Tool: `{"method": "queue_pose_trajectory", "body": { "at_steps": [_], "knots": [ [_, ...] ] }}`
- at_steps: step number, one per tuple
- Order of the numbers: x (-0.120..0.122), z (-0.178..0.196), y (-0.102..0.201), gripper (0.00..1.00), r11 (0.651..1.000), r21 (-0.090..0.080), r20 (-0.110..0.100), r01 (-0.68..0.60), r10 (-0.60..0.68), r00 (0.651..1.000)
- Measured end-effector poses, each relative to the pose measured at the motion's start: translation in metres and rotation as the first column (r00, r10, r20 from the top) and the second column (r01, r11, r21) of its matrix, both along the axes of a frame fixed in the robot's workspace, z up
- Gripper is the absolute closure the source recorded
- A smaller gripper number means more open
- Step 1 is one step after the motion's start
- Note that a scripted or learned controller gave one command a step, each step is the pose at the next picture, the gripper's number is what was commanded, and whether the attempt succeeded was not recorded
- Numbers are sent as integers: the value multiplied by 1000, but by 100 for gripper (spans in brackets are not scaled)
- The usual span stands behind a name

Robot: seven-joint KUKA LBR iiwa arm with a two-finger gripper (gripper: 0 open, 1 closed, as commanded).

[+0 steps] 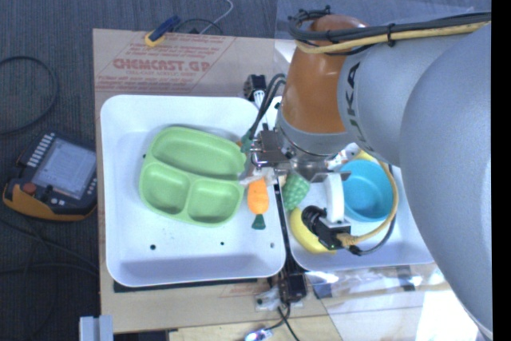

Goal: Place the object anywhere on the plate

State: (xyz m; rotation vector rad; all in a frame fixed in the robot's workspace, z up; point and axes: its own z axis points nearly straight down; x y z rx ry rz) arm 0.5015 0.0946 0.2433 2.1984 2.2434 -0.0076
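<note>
**Carrot at the bin's edge, plate a short way off**

From where I stand, the grey arm (415, 132) reaches in from the right and its orange-banded wrist hangs over the wall between the two white bins. The hand (267, 164) sits low at that divide, mostly hidden under the wrist, and I cannot tell how it is set or whether it has anything in its grip.

The object appears to be the small toy carrot (257, 198), orange with a green tip pointing toward the near edge. It lies in the left bin (128, 251), hard against that bin's right wall, just below the hand and beside the right edge of the green plate (192, 176). It seems to touch or nearly touch the plate's rim, but it is not on the plate.

I judge the task to be at the pick or the very start of the carry: the carrot is not yet on any of the plate's three compartments. The next move calls for a sure hold on the carrot, then a short shift left so it comes down inside the plate's rim.

In the right bin (399, 251) lie a blue bowl (369, 192), a yellow banana-like toy (303, 231) and a pale green piece (296, 189), none of them concerned here.
</note>
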Motion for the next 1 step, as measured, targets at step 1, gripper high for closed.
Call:
{"method": "queue_pose_trajectory", "body": {
  "at_steps": [1],
  "knots": [
    [0,0,-1,0,1000,-1,0,1,-1,1000]
  ]
}}
